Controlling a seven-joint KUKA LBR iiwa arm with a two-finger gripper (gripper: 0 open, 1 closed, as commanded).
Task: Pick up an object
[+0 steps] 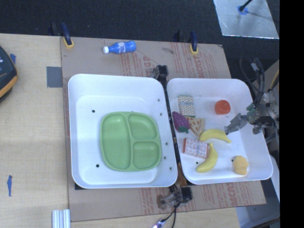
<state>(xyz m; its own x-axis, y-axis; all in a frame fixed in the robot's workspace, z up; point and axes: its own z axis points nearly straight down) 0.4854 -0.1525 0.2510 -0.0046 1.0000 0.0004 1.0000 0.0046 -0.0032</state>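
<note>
The right bin [204, 85] holds several small items. Among them are a red tomato [222, 107], a checkered packet [186, 105], purple grapes [180, 121] and a tan wedge [196, 125]. There are also two bananas [214, 136] [208, 161], a red and white box [195, 147] and a yellow lemon [241, 165]. My gripper [247, 122] hangs over the bin's right side, just right of the upper banana's tip and below the tomato. Nothing can be seen held in it.
The left bin [80, 87] holds a green divided plate [130, 140]. A blue bottle [119, 47] lies on the cardboard behind the bins. Clamps and cables sit along the bench's far edge and to the right of the bin.
</note>
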